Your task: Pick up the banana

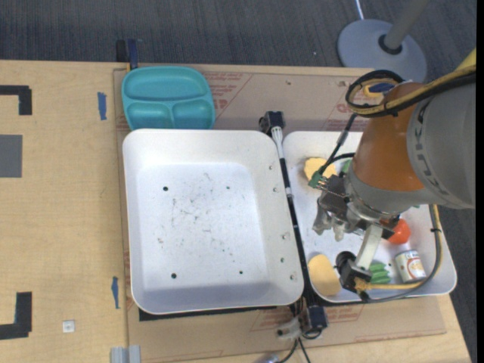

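A bright yellow curved piece (313, 169), likely the banana, lies at the far left of the right bin (446, 274), with most of it hidden under the arm. My gripper (330, 222) hangs low over the middle of that bin, just in front of the yellow piece. The wrist blocks the view of what lies beneath it. I see nothing held in the gripper.
A pale yellow rounded item (324, 275), a green and yellow item (376, 277), a small can (409, 264) and a red-orange item (399, 232) lie along the right bin's near side. The left bin (140, 203) adjoins it. A teal tray (168, 97) sits behind.
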Motion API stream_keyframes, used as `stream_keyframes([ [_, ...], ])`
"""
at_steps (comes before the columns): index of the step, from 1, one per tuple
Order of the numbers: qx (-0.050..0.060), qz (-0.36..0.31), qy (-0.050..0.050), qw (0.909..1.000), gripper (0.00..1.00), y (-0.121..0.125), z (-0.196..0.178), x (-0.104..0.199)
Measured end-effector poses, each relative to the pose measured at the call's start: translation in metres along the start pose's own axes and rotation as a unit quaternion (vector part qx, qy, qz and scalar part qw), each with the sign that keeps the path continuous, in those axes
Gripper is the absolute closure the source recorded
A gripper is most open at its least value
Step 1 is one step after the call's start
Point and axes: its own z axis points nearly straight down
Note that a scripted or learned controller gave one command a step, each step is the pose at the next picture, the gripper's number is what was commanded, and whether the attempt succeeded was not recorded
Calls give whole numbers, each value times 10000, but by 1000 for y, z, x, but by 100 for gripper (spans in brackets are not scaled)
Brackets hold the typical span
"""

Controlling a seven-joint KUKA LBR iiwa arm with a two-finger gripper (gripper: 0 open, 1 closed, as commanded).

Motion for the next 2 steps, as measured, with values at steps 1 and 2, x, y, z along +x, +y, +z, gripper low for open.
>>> stream_keyframes([
  [1,-1,-8,1,10000,100,0,-10,1],
  [2,-1,-15,1,10000,100,1,-20,1],
])
